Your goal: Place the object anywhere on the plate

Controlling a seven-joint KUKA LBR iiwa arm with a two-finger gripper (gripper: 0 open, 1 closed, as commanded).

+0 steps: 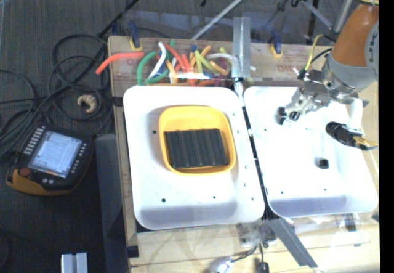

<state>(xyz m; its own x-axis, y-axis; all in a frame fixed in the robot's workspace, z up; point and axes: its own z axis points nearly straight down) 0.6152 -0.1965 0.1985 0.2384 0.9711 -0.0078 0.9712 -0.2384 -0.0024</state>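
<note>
A yellow plate point(197, 119) lies in the left bin point(184, 204). On it rests a dark grey ribbed rectangular block point(196, 147), lying flat and covering most of the plate's middle. My gripper point(289, 113) hangs over the upper part of the right bin point(308, 191), well to the right of the plate and apart from the block. It stands open with nothing between its fingers.
A small dark item point(322, 162) lies on the right bin's floor, below the gripper. A black fitting point(341, 132) sticks out from the arm. Coloured cables point(178, 62) are bundled behind the left bin. A metal post point(241, 44) stands at the divider.
</note>
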